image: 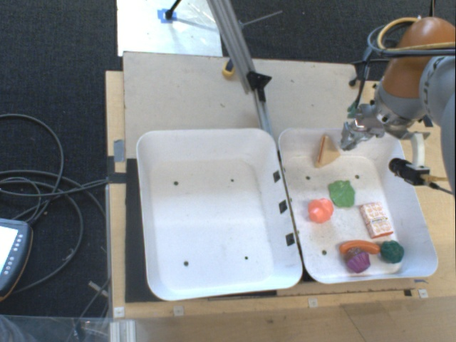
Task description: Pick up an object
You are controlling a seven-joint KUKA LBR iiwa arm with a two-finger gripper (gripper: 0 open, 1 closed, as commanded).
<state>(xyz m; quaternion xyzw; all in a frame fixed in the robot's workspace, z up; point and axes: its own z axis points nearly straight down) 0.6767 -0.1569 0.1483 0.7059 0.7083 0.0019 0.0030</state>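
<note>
My gripper [349, 142] hangs over the far edge of the right bin [420, 223], just right of a tan wedge [326, 151] that leans near the bin's back wall. Nothing shows between its fingertips. Lower in the same bin lie a green lump [342, 193], an orange-red round piece [320, 210], a small red and white box [375, 219], an orange sausage shape [360, 246], a purple piece [358, 261] and a dark green piece [392, 251].
The left bin [153, 191] adjoins the right one along a seam with black clips. A slanted grey pole [239, 45] crosses the bench behind the bins. Cables and a handheld screen [13, 251] lie on the dark floor at left.
</note>
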